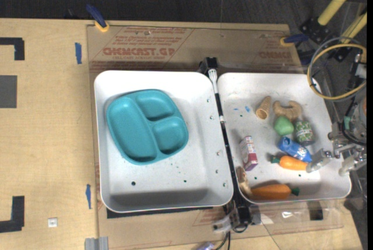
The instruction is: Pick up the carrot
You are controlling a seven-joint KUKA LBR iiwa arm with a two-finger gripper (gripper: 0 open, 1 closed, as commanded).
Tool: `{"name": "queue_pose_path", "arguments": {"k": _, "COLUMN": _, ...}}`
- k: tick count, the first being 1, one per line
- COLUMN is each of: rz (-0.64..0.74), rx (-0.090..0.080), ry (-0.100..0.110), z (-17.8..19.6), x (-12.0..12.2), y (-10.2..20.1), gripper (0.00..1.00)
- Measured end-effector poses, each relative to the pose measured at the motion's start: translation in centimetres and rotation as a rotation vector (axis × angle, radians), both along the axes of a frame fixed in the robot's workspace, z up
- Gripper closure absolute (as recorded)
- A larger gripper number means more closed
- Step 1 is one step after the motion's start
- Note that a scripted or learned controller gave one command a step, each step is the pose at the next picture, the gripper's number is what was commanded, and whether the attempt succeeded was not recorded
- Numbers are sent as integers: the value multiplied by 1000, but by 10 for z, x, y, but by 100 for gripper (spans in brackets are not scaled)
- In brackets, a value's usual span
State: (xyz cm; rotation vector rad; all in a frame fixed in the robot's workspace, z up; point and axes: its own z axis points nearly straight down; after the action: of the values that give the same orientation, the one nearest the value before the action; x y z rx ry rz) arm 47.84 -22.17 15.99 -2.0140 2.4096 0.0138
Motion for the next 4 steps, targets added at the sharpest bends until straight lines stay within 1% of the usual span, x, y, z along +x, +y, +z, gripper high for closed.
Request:
{"name": "queue_pose_path", "arguments": {"k": 1, "rz": 157, "rx": 7, "ry": -15, "z": -63, "x": 6, "y": 9, "gripper": 0}}
{"name": "queue_pose_path", "arguments": {"k": 2, "rz": -229, "rx": -11, "ry": -12, "z": -70, "x": 4, "y": 28, "gripper": 0}}
{"name": "queue_pose_path", "arguments": {"k": 3, "rz": 116, "rx": -11, "ry": -21, "z": -69, "x": 7, "y": 80, "gripper": 0}}
{"name": "queue_pose_path", "arguments": {"k": 4, "rz": 120, "rx": -1, "ry": -30, "z": -57, "x": 10, "y": 87, "gripper": 100}}
